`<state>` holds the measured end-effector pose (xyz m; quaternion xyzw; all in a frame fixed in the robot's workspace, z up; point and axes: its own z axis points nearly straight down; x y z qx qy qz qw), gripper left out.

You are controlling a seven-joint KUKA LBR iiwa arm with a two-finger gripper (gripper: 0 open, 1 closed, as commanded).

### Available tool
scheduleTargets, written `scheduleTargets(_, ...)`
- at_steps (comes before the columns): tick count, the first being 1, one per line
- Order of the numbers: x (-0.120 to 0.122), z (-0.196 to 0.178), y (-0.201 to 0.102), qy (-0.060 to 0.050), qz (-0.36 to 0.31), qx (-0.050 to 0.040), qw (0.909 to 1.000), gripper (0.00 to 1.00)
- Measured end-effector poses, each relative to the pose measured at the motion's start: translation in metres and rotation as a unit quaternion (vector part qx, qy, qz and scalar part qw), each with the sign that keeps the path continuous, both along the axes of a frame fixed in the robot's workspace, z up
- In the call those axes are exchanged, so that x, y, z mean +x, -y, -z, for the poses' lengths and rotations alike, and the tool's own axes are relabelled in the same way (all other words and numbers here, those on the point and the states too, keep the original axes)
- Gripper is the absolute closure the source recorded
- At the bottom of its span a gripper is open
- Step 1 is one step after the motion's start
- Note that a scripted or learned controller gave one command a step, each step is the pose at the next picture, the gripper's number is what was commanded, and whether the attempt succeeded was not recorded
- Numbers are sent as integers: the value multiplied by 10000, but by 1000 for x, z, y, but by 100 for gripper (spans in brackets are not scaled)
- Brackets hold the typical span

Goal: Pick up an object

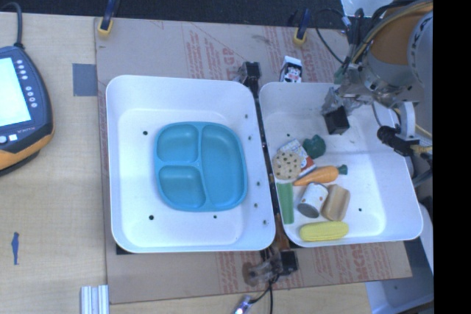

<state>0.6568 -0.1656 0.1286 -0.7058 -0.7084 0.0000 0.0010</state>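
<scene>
Small dark clamp w/ cable (268,270) sits at the bench's front edge, nearest the lens, down and left of the gripper (336,119).

Far left of the tool is a grey-and-orange handheld control pendant (18,110). Next is the shallow white left bin (118,158), holding a blue plastic divided plate (200,165), well left of the tool.

The white right bin (412,209) holds the clutter, all below the tool and towards the front:
- green stick-shaped piece (285,202) along the bin's left wall
- round speckled biscuit-like disc (288,164)
- small white-and-grey can (313,200)
- orange toy carrot (318,176)
- dark green lump (316,145), the closest item to the tool, just down-left of it
- yellow corn-like piece (324,232)
- tan wooden cylinder (336,202)

The gripper hangs over the bin's back part, apart from every item, w/ nothing seen in it. Whether it's spread or pressed together can't be told from here.

No target is named, so the carrot looks a fair pick. Its long axis runs roughly left-right w/ a slight tilt. The leafy end is at the right and a bit higher, and the tip points left and down, touching or nearly touching the disc.

To do the step well, prob. move forward-left over the carrot's middle and close across the narrow width, i.e. square to the long axis. Come straight down, keeping off the can and disc crowding it.
</scene>
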Motion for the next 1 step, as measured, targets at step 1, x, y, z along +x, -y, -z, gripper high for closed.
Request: scheduleTargets(1, -1, -17, -52, -18, -4, 5, 10000, 100)
